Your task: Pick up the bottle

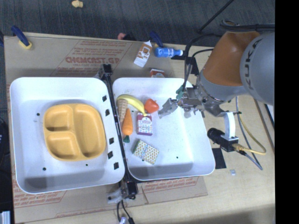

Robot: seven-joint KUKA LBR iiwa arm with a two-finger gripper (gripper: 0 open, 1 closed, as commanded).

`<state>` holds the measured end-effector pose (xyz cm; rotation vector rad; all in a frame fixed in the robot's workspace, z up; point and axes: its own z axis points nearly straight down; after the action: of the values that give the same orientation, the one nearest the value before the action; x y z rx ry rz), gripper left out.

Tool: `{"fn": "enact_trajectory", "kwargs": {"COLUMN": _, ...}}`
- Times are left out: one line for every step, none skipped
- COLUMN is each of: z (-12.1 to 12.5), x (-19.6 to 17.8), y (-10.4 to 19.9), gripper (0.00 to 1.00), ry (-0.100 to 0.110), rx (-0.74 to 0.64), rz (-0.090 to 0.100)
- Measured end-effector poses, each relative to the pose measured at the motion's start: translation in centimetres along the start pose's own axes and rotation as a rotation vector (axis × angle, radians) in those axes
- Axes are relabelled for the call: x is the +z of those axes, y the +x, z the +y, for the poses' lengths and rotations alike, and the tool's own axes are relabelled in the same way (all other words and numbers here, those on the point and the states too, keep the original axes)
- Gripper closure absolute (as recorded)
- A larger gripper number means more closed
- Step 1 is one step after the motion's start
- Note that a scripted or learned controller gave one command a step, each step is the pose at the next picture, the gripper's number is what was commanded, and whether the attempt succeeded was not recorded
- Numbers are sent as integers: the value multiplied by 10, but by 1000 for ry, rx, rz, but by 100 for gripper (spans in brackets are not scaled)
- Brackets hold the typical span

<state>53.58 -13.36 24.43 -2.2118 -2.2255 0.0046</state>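
Beside the left bin's yellow plate (pixel 74 129), the small dark-red bottle (pixel 145 124) is lying flat near the right bin's left wall, looking light, stiff, slick: grip its sides. The gripper (pixel 169 107) is hovering right of it, jaw state unclear.

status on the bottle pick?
Claw low over right bin, nothing seen in it. Blue bottle lying outside the bins on the bench, beyond the right bin's far rim, untouched. Bin rim between claw and bottle.
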Motion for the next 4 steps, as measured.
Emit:
{"fn": "enact_trajectory", "kwargs": {"z": 0, "x": -10, "y": 0, "gripper": 100, "ry": 3, "rx": -5, "rz": 0}}
{"fn": "enact_trajectory", "kwargs": {"z": -60, "x": 16, "y": -29, "gripper": 100, "ry": 0, "rx": -228, "rz": 1}}
{"fn": "enact_trajectory", "kwargs": {"z": -60, "x": 43, "y": -77, "gripper": 100, "ry": -1, "rx": -390, "rz": 1}}
{"fn": "enact_trajectory", "kwargs": {"z": -59, "x": 39, "y": -77, "gripper": 100, "ry": -4, "rx": -471, "rz": -2}}
